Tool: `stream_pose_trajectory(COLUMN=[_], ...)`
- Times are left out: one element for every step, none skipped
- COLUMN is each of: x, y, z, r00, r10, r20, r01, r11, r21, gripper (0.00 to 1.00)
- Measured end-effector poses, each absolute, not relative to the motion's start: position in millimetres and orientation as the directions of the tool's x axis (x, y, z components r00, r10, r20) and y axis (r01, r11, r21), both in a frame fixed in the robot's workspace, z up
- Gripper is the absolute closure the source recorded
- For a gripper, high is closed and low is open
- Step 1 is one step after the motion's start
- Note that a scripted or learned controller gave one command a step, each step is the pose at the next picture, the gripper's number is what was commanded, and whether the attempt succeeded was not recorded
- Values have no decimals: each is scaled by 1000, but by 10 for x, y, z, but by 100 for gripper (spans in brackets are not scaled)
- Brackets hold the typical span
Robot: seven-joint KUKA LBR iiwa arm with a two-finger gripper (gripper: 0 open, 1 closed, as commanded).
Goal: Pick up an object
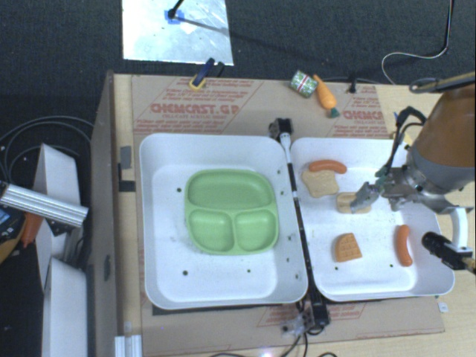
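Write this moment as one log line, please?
task: pick up an object | gripper over right bin, at tan piece | nearby: toast, sausage | left bin: green plate | grasp: unclear

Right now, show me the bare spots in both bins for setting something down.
Left white bin: bare floor rings the green divided plate, widest along its left wall. Right white bin: free between the orange cracker wedge and the lower sausage. Crowded near the pincer, pale bread slice and upper sausage.

Arm (446, 140) ran off the right edge. Gripper (363, 198) covered part of a pale food piece (344, 200); jaw state was unreadable.
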State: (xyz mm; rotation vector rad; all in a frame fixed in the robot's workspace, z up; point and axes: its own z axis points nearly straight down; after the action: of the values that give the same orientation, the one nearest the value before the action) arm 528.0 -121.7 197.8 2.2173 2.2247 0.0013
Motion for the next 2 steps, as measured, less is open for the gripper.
stream_pose_trajectory(x=[4982, 4870], y=[-1164, -884], z=[1179, 842], r00=[-1, -2], r10=[1000, 1000], r20=[0, 0], r01=[1000, 1000], r11=[1, 2], r21=[-1, 2], gripper=[0, 0])
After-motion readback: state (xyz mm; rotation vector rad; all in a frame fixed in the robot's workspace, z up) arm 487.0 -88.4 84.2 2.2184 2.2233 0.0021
